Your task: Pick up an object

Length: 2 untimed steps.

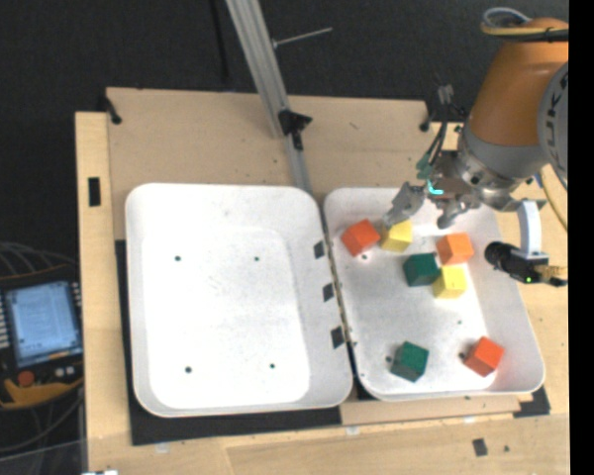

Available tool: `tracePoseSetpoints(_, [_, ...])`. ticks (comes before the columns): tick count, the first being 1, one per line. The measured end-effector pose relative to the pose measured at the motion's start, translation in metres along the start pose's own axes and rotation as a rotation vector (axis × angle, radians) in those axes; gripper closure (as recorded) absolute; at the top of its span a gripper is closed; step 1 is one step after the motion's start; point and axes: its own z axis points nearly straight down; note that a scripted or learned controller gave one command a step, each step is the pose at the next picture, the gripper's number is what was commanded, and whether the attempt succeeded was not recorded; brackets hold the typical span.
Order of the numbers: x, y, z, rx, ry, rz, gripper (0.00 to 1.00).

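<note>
Camera view showed the gripper (428, 209) low over the right bin (510, 310), fingers spread and empty, apparently poised to straddle the yellow block (397, 236) beside the orange block (359, 237).

Robot lab: plywood bench (218, 137), teach pendant (38, 327), white bins (158, 206).

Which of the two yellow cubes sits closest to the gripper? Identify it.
The small yellow cube beside the orange cube, just below the gripper; the other yellow cube lies farther down.
</note>
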Motion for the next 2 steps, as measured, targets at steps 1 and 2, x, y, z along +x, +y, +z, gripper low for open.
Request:
tracePoseSetpoints(1, [0.004,0.004,0.045,0.005,-0.003,0.001,0.00])
tracePoseSetpoints(2, [0.004,0.003,0.108,0.006,-0.003,0.004,0.00])
